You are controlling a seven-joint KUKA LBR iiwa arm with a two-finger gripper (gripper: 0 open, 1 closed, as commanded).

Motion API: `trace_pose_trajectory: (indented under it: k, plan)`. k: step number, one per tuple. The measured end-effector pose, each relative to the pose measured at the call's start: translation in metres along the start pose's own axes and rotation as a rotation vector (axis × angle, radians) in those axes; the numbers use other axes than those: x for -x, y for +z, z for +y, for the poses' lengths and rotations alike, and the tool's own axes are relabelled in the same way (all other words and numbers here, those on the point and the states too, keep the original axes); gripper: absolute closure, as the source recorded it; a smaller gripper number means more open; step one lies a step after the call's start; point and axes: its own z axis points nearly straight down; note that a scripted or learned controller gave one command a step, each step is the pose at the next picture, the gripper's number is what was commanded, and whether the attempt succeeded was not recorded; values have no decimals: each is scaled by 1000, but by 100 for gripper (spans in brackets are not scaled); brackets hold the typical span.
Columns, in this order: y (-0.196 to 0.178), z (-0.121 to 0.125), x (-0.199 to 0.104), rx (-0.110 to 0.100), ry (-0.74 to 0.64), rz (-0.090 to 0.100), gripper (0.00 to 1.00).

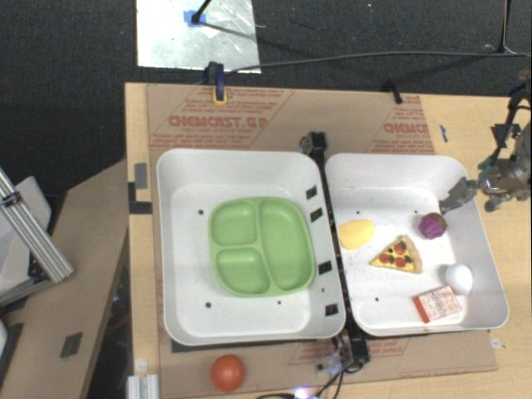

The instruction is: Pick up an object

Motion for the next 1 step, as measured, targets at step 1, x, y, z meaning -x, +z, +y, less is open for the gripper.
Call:
trace_pose_trajectory:
  k: [1]
  plan:
    - [49,-7,7,-2,2,1,0]
